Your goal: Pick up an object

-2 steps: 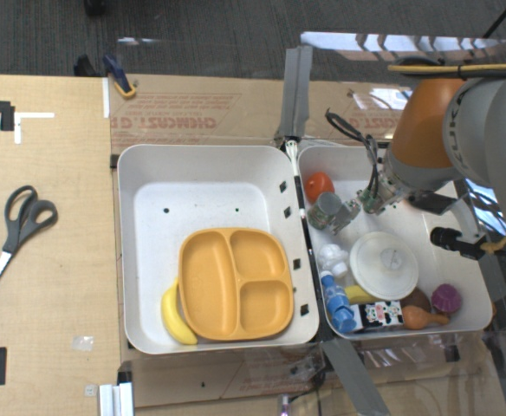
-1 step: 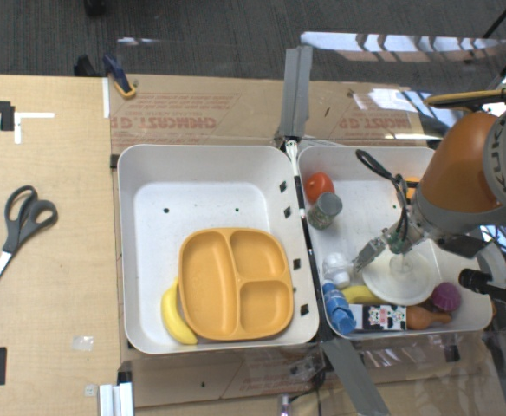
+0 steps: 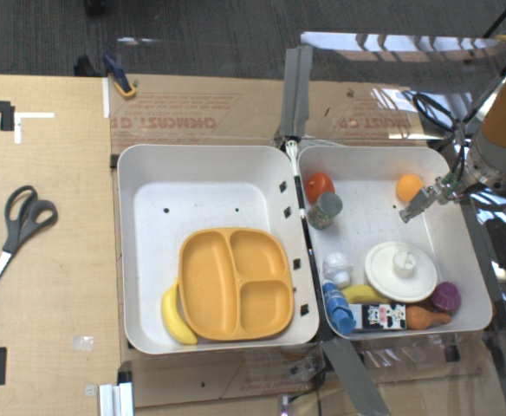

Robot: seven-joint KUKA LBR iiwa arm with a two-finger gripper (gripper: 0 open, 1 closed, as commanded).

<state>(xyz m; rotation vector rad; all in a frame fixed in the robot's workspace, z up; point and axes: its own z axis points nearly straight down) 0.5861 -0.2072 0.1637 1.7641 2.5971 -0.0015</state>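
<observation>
One orange ball just left of the pincer, nearly touching, pincer grip state unclear.

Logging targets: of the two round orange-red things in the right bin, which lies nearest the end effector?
The lighter orange ball, just left of the end effector; the red-orange ball sits across the bin by the divider.

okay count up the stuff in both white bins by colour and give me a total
Yellow: 3, divided tray, banana, another banana
Orange: 3, ball, red-orange ball, carrot-like piece
White: 2, round lid, small clear-white piece
Blue: 1, bottle
Purple: 1, small cup
Grey: 1, can
Black and white: 1, carton
Total: 12
</observation>
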